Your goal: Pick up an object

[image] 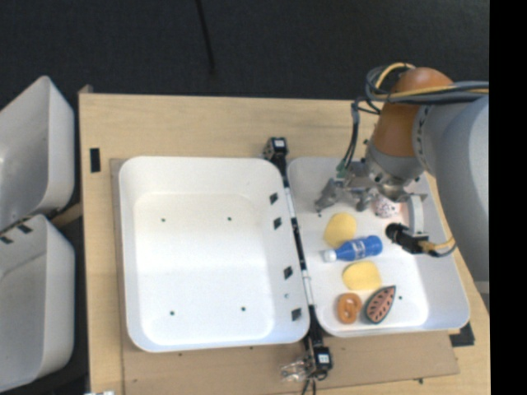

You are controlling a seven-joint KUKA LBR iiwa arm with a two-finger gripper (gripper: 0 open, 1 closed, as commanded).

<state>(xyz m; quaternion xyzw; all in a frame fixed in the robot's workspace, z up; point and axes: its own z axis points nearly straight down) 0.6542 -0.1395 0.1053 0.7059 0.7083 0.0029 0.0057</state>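
No legible text or labels anywhere.

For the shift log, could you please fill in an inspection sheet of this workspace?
Surface: wooden bench bearing two white bins, left bin and right bin.
Job's things: in the right bin, upper yellow piece, blue bottle lying on its side, lower yellow piece, orange ring, dark oval piece.
Clutter: nothing seen.
Grippers: gripper over the right bin's far end, above the upper yellow piece; finger state unclear.
Cables: yellow and black cables on the arm.
Surroundings: dark floor; white shapes at left.
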